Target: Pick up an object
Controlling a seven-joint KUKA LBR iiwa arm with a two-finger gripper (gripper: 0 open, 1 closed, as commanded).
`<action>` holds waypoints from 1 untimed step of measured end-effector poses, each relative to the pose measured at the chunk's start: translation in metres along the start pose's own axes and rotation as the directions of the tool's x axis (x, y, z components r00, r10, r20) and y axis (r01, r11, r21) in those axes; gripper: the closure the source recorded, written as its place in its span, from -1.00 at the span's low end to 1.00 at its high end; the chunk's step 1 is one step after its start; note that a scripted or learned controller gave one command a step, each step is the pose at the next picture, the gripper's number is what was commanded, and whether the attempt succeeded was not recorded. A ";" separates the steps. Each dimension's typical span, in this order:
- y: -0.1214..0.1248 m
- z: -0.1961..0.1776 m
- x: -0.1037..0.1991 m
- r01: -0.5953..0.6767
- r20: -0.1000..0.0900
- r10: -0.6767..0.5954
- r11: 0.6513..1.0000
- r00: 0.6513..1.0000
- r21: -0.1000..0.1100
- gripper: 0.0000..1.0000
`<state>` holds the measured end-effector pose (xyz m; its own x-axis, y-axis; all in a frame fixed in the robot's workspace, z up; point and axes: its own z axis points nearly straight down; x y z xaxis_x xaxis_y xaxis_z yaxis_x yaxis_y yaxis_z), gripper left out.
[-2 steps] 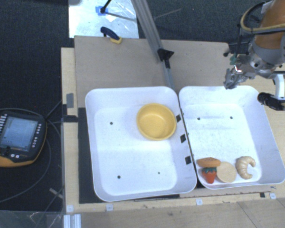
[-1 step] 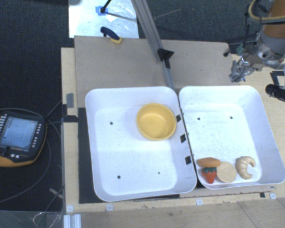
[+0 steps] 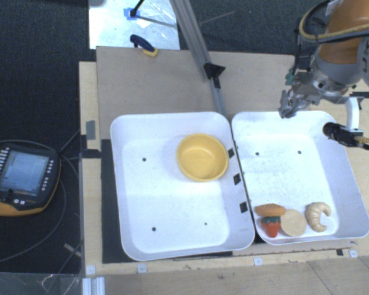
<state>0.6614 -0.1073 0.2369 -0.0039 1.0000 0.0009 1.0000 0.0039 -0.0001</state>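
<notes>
Hovering over the far edge of the right white bin (image 3: 307,165), the two-finger gripper (image 3: 288,108) carries nothing visible. Small food-shaped toys (image 3: 292,218) crowd that bin's near edge; a descent there could nudge neighbours, or clip the wall.

Control pendant (image 3: 19,178) left of bench — blue clamp (image 3: 142,44) behind.

A robot lab (teach pendant (image 3: 21,177) beside bench (image 3: 172,78)).
</notes>
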 end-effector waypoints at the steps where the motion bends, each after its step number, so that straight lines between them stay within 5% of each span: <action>1: -0.014 0.003 0.045 0.000 0.000 0.000 1.000 1.000 0.000 1.00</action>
<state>0.6469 -0.0619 0.2335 -0.0042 1.0000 0.0009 1.0000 0.0042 0.0003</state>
